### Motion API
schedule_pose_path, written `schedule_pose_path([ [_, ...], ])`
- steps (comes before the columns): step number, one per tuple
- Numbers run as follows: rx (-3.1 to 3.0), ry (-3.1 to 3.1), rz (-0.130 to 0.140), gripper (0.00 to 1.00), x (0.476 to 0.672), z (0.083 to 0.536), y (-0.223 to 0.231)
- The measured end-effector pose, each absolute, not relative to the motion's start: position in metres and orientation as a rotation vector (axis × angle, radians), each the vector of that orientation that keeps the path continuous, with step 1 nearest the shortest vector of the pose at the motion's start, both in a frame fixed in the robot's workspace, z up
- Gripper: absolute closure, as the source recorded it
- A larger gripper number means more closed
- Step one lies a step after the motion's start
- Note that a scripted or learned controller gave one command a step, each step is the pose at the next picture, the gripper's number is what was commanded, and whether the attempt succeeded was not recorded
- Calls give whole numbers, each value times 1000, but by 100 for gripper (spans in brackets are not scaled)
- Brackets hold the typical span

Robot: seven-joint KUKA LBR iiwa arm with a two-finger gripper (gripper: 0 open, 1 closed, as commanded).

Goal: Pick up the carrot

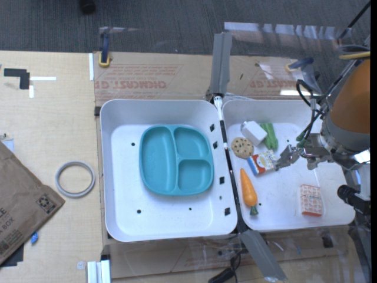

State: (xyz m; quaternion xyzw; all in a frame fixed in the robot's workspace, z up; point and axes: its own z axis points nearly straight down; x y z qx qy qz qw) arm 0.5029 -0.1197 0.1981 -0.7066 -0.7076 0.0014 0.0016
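Where the carrot [248, 190] lies untouched, jaws' [285, 159] state cannot be told; cardboard [138, 73] reads mirrored "CHEMCNZT".

We saw even, bright overhead light — soft shadows, white bins [112, 158] near glare, orange arm band [353, 102] blurred.

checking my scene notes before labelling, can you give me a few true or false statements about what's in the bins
1. The carrot lies in the right bin. True.
2. The teal divided plate sits in the right bin. False: it sits in the left bin.
3. The gripper holds the carrot. False: the carrot lies on the bin floor, apart from the gripper.
4. A cookie lies in the right bin, above the carrot in the view. True.
5. A roll of tape lies inside the left bin. False: it lies on the bench, outside it.
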Motion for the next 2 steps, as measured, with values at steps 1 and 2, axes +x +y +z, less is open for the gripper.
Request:
schedule_pose_path([
  [1,-1996,-2422,4,0,486,190,-49],
  [2,-2003,-2417,3,0,478,191,-37],
])
